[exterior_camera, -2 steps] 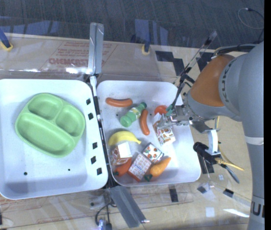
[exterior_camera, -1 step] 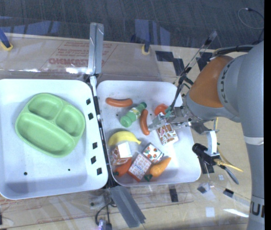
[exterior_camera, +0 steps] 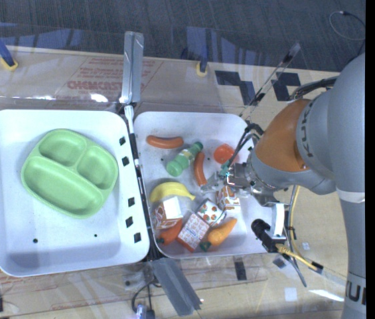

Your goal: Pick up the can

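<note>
My gripper reaches down into the right bin near its right wall, with the orange-banded wrist just behind it. Directly under and in front of it lies a small red-and-white patterned item that may be the can; the gripper hides part of it, and I cannot tell whether they touch. A red-orange round fruit sits just beyond the gripper.
The right bin also holds two sausages, a green bottle, a banana, small cartons, and a carrot. The left bin holds a green divided plate.
</note>
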Controlling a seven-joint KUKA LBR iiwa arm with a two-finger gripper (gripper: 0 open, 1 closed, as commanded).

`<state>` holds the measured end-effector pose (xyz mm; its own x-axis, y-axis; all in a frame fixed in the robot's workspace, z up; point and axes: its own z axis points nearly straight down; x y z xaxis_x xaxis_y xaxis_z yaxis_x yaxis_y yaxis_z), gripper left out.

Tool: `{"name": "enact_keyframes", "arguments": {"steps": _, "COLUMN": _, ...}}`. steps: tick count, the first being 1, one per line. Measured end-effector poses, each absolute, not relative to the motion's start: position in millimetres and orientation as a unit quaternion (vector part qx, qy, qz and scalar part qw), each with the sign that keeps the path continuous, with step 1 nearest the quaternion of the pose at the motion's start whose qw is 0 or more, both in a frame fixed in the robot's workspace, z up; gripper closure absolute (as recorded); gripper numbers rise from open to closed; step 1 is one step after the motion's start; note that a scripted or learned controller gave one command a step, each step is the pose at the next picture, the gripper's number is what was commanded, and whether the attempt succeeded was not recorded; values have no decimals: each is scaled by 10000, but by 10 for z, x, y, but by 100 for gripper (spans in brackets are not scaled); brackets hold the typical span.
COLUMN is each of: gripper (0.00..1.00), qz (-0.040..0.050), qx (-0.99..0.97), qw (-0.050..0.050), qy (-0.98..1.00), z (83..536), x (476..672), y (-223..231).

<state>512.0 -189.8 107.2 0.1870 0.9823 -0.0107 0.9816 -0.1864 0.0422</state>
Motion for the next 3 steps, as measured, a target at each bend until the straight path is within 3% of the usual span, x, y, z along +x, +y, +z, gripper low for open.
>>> {"name": "enact_keyframes", "arguments": {"steps": 1, "gripper": 0, "qz": 92, "qx": 7810, "qw": 203, "qy": 6241, "z": 1062, "x": 4872, "y": -1455}}
{"name": "enact_keyframes", "arguments": {"steps": 3, "gripper": 0, "qz": 94, "qx": 8007, "qw": 196, "qy": 5986, "z": 1058, "x": 4869, "y": -1239}}
